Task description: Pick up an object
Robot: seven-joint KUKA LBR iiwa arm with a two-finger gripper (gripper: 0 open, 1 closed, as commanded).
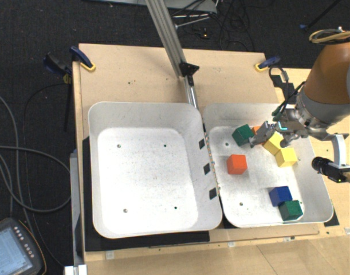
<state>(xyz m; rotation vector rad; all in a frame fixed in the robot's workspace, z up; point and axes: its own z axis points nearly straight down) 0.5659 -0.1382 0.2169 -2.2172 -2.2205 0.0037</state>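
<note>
The right bin [312, 211] holds several blocks. A green block [242, 134] lies near its far left, an orange block [237, 164] in front of it. Two yellow blocks [280, 152] sit side by side to the right. A blue block [280, 195] and a second green block [291, 209] rest near the front right corner. My gripper [266, 135] hangs low between the green block and the yellow blocks, with a small orange piece [256, 130] just beside it. The arm's body hides the fingertips.
The left bin [106, 125] lies beside the right one, their rims meeting at the middle. A metal pole [166, 27] slants down from the back to the bins' far edge. Blue and yellow clamps [83, 59] grip the bench's back corners. Cables cross the dark floor.
</note>
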